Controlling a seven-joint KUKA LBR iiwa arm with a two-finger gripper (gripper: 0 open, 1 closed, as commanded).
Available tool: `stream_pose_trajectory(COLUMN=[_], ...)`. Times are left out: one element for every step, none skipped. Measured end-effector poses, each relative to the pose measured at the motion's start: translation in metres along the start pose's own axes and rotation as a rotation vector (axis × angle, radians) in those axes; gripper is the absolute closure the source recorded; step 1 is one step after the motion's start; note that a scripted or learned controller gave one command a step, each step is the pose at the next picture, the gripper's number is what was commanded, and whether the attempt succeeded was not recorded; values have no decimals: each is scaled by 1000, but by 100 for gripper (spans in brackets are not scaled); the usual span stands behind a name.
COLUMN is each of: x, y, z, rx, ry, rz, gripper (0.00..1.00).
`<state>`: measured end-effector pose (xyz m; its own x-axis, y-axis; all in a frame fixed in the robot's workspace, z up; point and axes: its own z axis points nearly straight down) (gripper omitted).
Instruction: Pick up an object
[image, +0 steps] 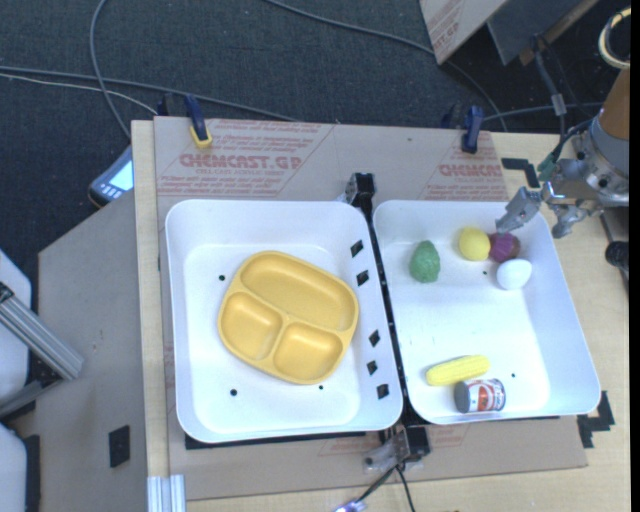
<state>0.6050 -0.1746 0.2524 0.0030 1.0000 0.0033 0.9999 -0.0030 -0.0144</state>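
Hovering at two o'clock over the right bin, the pincer is spread wide and holds nothing, just above the purple ball beside a yellow ball.

Only readable bit is red "CHEMCAST GP" print on the brown protective sheet covering the worktop, repeated further right.

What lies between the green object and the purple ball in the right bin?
In the camera view, a yellow ball lies between the green object and the purple ball.
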Motion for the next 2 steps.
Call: stream_pose_trajectory(x=[1,11], y=[2,0], z=[-8,43], rx=[-14,-9], ry=[-3,-1], rz=[-3,-4], gripper=[0,0])
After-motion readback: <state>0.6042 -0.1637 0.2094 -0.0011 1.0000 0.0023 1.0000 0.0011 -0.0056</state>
